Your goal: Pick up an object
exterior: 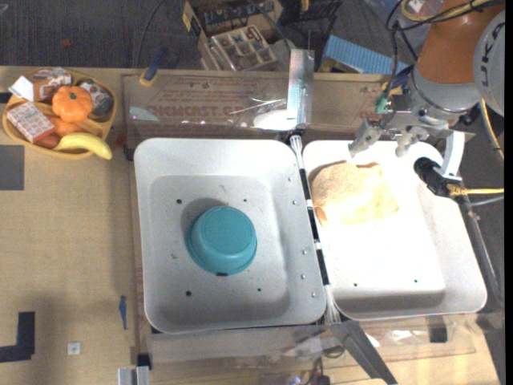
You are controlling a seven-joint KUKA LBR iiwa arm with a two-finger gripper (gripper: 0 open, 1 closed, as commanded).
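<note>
Bread, a pale tan flat piece (353,192), lies in the right bin (417,287) at its far left corner. We judge it light, soft and floppy, likely to sag, so we would pinch its near edge. The gripper (386,139) hangs just above its far edge, fingers spread, pinching nothing. We count 1 bread piece, 1 teal bowl (223,240) upside down in the left bin (160,295), 2 bins, and 1 fruit basket (56,111) well apart.
</note>
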